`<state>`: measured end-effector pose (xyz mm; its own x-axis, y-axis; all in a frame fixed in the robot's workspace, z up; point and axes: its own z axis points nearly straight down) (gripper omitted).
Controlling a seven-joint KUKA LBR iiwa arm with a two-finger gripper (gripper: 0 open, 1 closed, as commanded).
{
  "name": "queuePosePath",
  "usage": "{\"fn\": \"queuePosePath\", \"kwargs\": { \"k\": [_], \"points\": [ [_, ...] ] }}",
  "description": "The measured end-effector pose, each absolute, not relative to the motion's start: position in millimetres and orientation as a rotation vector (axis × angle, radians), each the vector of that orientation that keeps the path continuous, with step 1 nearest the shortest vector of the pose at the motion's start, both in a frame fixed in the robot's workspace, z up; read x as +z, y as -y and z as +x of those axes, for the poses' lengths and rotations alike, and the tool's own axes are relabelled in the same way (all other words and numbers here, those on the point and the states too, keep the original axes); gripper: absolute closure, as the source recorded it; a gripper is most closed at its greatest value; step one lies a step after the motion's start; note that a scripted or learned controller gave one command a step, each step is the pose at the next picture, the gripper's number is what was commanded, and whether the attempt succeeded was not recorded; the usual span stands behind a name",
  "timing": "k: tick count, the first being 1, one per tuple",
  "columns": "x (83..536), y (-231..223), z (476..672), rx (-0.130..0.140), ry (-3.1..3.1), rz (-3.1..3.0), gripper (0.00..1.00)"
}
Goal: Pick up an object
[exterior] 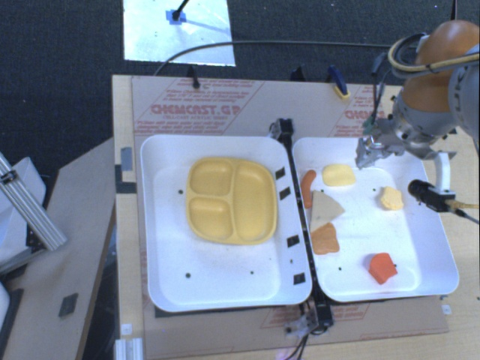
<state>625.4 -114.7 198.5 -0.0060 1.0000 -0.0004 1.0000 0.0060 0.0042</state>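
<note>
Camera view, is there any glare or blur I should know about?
In the camera view, the silver sheet at top glares bright; both white bins look washed out; the gripper is slightly soft; the yellow plate stays sharp.

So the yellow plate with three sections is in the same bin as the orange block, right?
No. The camera view shows the yellow plate alone in the left bin. The orange block lies in the right bin, with the other food pieces.

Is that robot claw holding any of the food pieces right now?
No. The gripper hangs above the right bin's back edge, with nothing between its fingers; the nearest piece, a pale yellow one, lies in the bin.
</note>
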Motion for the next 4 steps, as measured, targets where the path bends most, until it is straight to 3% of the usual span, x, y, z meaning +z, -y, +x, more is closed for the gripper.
{"fn": "queuePosePath", "kwargs": {
  "k": [1,3,4],
  "points": [
    [244.4,114.8,627.0,0.007,-2.225,2.21,1.0],
    [255.6,12.3,597.1,0.003,-2.234,2.211,1.0],
    [237.7,-33.6,577.6,0.0,-2.233,2.213,1.0]
  ]
}}
